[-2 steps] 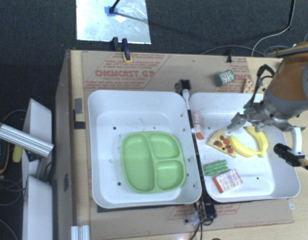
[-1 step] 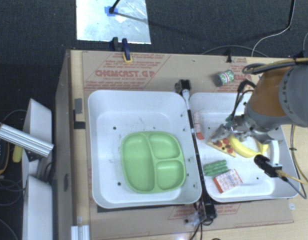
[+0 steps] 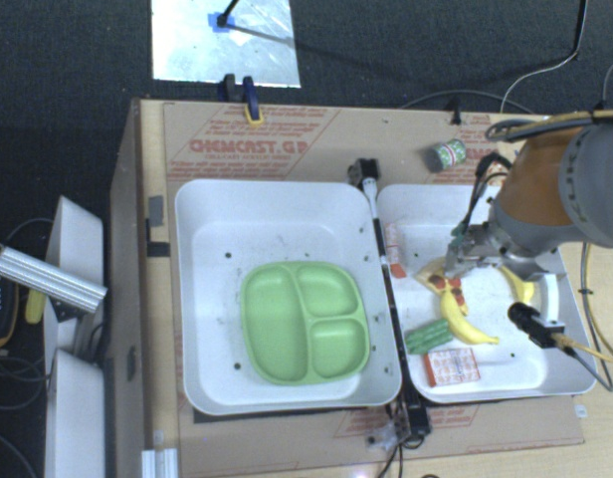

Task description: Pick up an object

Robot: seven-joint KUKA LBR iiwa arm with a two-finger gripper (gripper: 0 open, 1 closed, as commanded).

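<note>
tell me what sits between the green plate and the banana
In the camera view, the adjoining bin rims and a small green object lie between the green plate and the banana.

A: Counts?
B: White bins: two, left bin (image 3: 209, 229) and right bin (image 3: 426, 222). Green three-section plate (image 3: 306, 322): one.
A: Loose items?
B: One banana (image 3: 464, 322), one green pod-shaped piece (image 3: 426, 338), one red-and-white packet (image 3: 452, 366), one small red-and-yellow piece (image 3: 448, 285). One more yellow piece (image 3: 520, 287), kind unclear. One small green can (image 3: 448, 154) on the worktop (image 3: 287, 142).
</note>
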